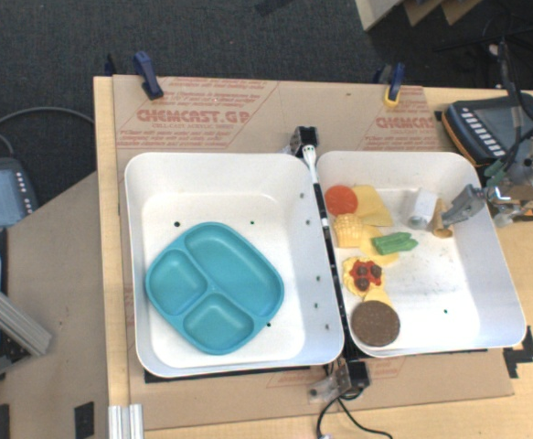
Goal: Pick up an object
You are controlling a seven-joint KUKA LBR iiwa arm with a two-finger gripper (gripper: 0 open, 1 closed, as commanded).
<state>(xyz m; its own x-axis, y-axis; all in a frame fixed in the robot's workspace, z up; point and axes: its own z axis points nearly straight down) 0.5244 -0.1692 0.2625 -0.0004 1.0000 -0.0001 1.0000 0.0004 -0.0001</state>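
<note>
Dark carpet surrounds the cardboard-topped desk (248, 108) bearing two white bins. Whether the fingers (440, 216) are apart or closed, I cannot tell; they hover over the right bin (467, 309), beside toy food: green pepper (394, 242), tomato (341, 199), brown patty (376, 323). A teal plate (213, 286) fills the left bin (147, 190).

We see two white bins, left (147, 186) and right (485, 254), of smooth plastic with a soft sheen, on a matt brown paper-faced board (248, 117) printed in red. In the left bin, at about 6 o'clock, a teal divided plate (213, 287) looks like smooth, faintly glossy plastic. The toy foods (367, 245) in the right bin appear as smooth plastic; the brown disc (376, 323) at 7 o'clock looks rough and matt. The floor is dark, matt carpet (156, 16).
</note>
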